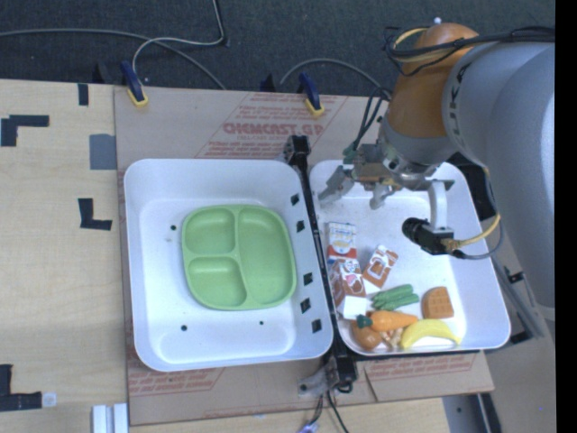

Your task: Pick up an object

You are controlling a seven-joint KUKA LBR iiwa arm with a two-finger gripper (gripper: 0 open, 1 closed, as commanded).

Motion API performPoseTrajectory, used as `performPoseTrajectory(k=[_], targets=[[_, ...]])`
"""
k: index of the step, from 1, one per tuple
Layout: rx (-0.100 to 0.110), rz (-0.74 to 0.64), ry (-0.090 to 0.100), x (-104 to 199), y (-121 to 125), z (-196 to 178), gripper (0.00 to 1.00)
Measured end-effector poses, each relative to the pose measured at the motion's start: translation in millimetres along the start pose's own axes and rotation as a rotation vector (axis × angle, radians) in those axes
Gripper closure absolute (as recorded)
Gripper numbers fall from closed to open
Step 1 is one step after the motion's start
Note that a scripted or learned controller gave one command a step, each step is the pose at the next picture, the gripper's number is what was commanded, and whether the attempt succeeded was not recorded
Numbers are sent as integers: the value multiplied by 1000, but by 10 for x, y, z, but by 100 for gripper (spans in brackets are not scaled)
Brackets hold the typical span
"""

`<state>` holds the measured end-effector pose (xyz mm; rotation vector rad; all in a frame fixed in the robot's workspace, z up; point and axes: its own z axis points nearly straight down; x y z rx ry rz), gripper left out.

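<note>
The pincer (358, 188) hangs spread and empty over the far end of the right bin (478, 242), well apart from the toy food (397, 318) heaped at its near end.

The arm (505, 106) runs off the right edge, and its bulk hides the far right corner of the right bin (487, 332). The gripper (359, 188) is blurred, too soft to read. The small cartons (343, 237) carry print too tiny to make out. The carrot (392, 321) partly covers whatever lies beneath it near the banana (431, 334). Cables (180, 43) leave the top edge.
</note>
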<state>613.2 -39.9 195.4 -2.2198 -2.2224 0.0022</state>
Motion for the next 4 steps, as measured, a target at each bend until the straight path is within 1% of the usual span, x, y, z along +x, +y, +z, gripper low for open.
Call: performPoseTrajectory(k=[1, 2, 3, 4], targets=[[0, 0, 0, -96, -344, 116, 0], [0, 1, 0, -65, -543, 114, 0], [-3, 0, 0, -559, -383, 889, 0], [-1, -1, 1, 36, -731, 112, 0]])
